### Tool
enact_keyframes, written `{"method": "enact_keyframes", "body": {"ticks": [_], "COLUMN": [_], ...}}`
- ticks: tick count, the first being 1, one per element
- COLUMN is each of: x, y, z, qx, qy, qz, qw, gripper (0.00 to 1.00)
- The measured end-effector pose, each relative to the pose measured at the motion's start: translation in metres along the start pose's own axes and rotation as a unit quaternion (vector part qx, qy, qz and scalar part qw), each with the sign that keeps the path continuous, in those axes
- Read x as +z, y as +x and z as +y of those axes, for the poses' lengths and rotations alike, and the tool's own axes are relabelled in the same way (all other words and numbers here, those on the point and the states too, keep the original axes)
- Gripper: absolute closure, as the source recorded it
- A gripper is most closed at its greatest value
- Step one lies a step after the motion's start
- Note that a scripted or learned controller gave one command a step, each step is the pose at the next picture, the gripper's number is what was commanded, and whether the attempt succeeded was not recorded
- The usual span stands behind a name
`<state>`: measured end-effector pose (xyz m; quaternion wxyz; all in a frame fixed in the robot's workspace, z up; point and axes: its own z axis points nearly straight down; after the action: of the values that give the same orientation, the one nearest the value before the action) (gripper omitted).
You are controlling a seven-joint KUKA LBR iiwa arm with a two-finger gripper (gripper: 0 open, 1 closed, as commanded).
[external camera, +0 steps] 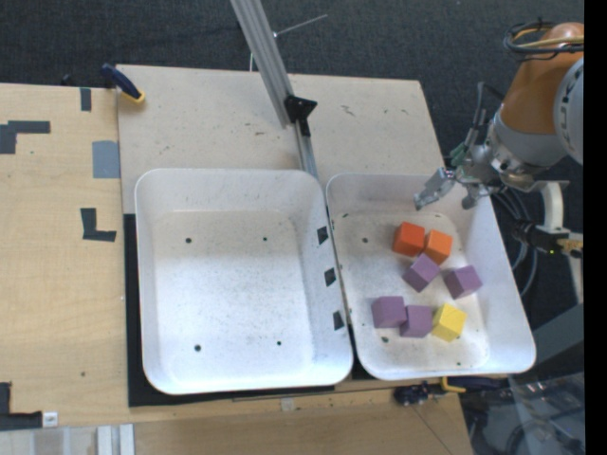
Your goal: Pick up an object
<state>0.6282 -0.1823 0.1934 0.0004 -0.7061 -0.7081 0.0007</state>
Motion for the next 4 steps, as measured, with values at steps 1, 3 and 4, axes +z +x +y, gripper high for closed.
{"method": "enact_keyframes", "body": {"ticks": [1,3,4], "x": [0.0,0.1,0.09], "y": [0.0,0.001,0.001], "z": [0.0,0.005,0.005], "qx": [0.0,0.001,0.0], "qy": [0.0,-0.003,-0.002], "qz": [0.0,0.0,-0.001], "qw": [1.0,1.0,1.0], "gripper": [0.0,0.0,1.0]}}
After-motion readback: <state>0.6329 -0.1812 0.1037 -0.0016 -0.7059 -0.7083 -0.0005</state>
